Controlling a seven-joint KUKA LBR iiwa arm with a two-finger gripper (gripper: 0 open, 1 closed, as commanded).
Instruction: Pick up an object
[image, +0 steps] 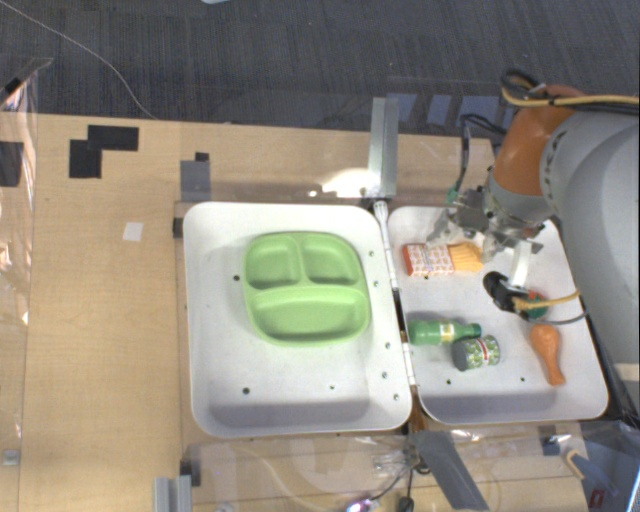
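In the right bin (580, 400) lie a red-and-white box with an orange end (438, 260), a green bottle (440, 331) on its side, a green can (476, 352) beside it, and an orange carrot-shaped toy (547, 352) near the right wall. My gripper (462, 228) hangs low at the far side of this bin, just above the orange end of the box. The wrist hides its tips, and I see nothing held in it.
The left bin (215, 380) holds a green divided plate (305, 286) in its middle. A metal post (384, 150) stands behind the wall between the two bins. The arm's grey body (600, 200) covers the right bin's far right corner.
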